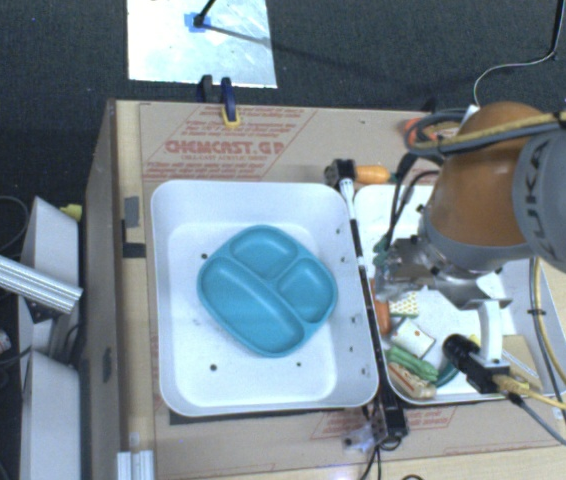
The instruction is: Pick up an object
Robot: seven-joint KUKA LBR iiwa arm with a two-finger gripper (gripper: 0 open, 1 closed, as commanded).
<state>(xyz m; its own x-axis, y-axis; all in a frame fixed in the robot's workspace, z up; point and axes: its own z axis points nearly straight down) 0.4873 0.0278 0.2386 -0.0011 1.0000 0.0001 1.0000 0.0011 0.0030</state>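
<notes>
The left bin (178, 298) has lots of open floor around the blue plate (267, 289) (the plate sits in the middle). The right bin (553, 328) is crowded: the big arm (483, 193) hangs over it, and small things (411, 353) pile near its front-left corner.

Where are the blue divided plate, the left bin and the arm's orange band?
blue divided plate (266, 288): camera view, centre ridge.
left bin (253, 200): camera view, bare far wall.
orange band (478, 193): camera view, middle of band.

Right bin (523, 393) mostly behind the arm (483, 188).
</notes>
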